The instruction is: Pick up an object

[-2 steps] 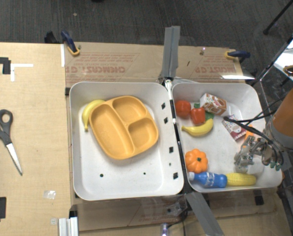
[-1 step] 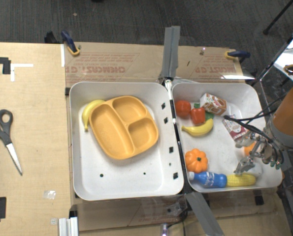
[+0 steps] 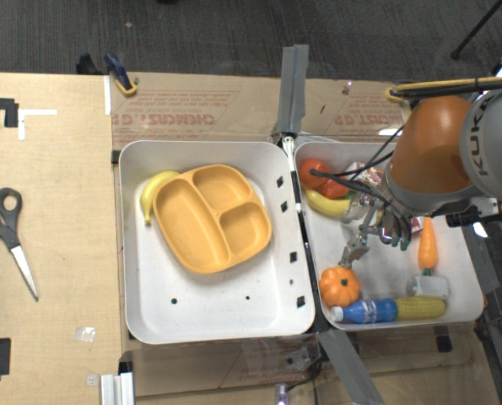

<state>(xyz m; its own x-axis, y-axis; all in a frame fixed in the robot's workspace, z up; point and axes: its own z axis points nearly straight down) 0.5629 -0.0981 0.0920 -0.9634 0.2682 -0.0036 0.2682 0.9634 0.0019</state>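
two bins [image 3: 132, 251]; jaws [image 3: 358, 245] above orange pumpkin [image 3: 340, 286], holding nothing.

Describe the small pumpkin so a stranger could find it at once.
Look in the right bin, the one the arm reaches into. Near its front left corner sits the pumpkin, just above the blue bottle. It is the only round, ribbed orange thing there; the carrot is slim.
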